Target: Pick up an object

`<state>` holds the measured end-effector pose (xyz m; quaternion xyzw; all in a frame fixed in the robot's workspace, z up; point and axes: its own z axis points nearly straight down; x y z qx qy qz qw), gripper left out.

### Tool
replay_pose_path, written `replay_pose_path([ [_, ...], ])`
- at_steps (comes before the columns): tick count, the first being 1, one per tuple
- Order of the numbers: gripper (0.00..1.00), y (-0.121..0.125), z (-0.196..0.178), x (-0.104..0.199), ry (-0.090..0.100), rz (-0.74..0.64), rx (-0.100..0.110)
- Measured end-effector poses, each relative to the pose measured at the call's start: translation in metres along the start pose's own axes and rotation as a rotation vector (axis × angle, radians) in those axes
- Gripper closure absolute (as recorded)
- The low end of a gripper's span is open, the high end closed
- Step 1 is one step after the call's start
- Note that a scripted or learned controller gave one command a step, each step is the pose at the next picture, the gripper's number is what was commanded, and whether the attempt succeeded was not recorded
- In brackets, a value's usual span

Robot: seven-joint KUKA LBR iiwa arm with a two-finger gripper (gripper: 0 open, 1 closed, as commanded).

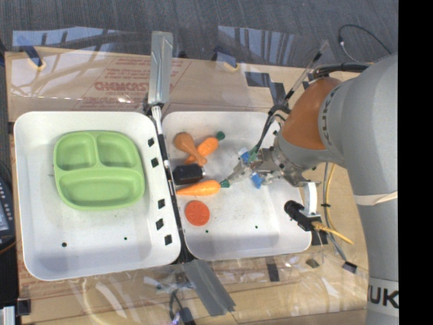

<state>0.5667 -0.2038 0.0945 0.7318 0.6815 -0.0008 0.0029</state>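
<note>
Cardboard-covered worktop (pixel 101 80) carries 2 white bins. Left bin (pixel 34 181) holds a green divided plate (pixel 99 168). My pincer (pixel 245 166) hangs mid-frame over the right bin (pixel 270 239); whether open or closed, I cannot tell. 2 carrots (pixel 198 189) lie just left of it.

Grey ribbed carpet floor (pixel 101 5) up top. Worktop (pixel 101 80) is brown cardboard under clear plastic film, red print showing, taped at corners. Even overhead light, glare on film.
</note>
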Motion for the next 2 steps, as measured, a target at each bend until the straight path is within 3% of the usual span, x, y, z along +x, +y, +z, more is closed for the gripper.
replay_pose_path([
  [1, 1.0, 0.001, -0.01, 0.001, 0.001, -0.003, 0.0],
  [2, 1.0, 0.025, -0.11, 0.068, 0.006, 0.025, 0.004],
])
